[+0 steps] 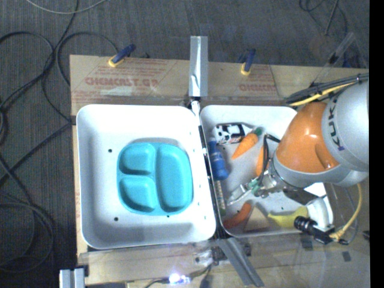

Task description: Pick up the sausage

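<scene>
White plastic formed both bins; the left bin point(90, 161) held a blue divided tray point(156, 176), and the right bin point(240, 116) held the clutter. The grey-and-orange arm point(324, 140) reached in from the right, its gripper point(252, 189) low over the right bin's middle; whether its jaws were apart or together could not be told. The sausage point(239, 216), reddish-brown, lay near the bin's front wall, just below the gripper. A carrot point(246, 144), a blue bottle point(218, 161) and a banana point(288, 219) lay nearby.

Arm point(351, 131) — letters "KU" readable.
</scene>
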Robot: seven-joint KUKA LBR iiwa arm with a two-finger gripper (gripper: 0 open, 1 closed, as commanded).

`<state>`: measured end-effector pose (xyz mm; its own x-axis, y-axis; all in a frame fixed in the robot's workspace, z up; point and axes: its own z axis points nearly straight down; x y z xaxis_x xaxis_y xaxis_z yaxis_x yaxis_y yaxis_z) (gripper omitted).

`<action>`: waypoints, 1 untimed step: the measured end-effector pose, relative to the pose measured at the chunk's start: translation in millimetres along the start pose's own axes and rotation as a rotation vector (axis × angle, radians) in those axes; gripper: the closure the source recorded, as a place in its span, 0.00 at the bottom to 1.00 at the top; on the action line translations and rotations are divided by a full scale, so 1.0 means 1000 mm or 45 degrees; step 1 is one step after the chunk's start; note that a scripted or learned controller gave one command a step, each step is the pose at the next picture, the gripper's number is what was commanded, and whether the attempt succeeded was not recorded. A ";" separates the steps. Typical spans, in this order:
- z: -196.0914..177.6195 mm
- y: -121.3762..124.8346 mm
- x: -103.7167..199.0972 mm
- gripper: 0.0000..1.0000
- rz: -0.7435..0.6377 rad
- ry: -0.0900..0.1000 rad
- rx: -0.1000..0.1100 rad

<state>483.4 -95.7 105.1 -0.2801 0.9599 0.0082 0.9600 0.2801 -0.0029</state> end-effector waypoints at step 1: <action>-0.008 0.001 0.002 1.00 -0.002 0.005 0.001</action>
<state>483.6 -93.9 113.1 -0.2817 0.9594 0.0120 0.9595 0.2818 -0.0039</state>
